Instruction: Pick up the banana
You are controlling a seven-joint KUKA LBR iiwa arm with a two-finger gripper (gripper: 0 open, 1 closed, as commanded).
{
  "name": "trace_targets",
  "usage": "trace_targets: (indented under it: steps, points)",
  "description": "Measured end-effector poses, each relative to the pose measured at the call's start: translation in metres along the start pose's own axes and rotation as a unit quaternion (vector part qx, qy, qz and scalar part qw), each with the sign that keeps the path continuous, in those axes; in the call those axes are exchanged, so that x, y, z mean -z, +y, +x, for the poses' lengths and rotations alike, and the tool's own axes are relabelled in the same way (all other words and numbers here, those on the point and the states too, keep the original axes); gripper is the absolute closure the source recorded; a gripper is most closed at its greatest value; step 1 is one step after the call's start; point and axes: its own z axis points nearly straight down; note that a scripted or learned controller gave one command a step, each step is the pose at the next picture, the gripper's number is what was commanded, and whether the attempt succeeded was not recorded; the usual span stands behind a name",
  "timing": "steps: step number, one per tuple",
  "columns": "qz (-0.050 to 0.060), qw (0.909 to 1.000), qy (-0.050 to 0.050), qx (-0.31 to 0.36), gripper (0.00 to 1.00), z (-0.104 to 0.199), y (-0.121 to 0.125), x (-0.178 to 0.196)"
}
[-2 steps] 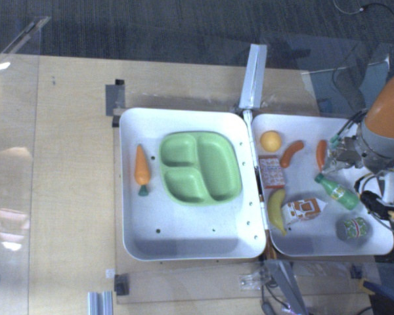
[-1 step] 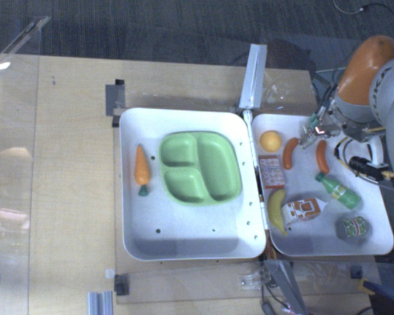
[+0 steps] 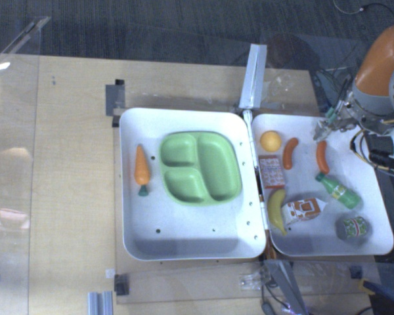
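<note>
The yellow banana (image 3: 276,210) lies along the left wall of the right bin (image 3: 374,245), in its near-left part, with its right side touching a white and brown carton (image 3: 304,209). My gripper (image 3: 328,125) hovers over the bin's far right corner, well away from the banana and above a red sausage (image 3: 322,156). Nothing shows in the gripper. The arm's orange band (image 3: 381,61) rises at the right edge of the view.
The right bin also holds an orange (image 3: 270,141), a second sausage (image 3: 289,153), a red packet (image 3: 271,171), a green bottle (image 3: 338,191) and a round tin (image 3: 352,227). The left bin (image 3: 184,241) holds a green divided tray (image 3: 200,166) and a carrot (image 3: 142,168).
</note>
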Motion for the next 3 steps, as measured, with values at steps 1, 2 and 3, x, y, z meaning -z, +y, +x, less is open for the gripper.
trace_targets:
  steps: [1, 2, 3]
  points:
    - [0.0, 0.9991, 0.0, -0.043, 1.0, 0.0, 0.0, 0.037]
    - [0.001, 0.9751, 0.0, -0.222, 1.0, 0.001, 0.001, 0.067]
    - [0.003, 0.9077, 0.0, -0.42, 1.0, 0.009, 0.0, 0.073]
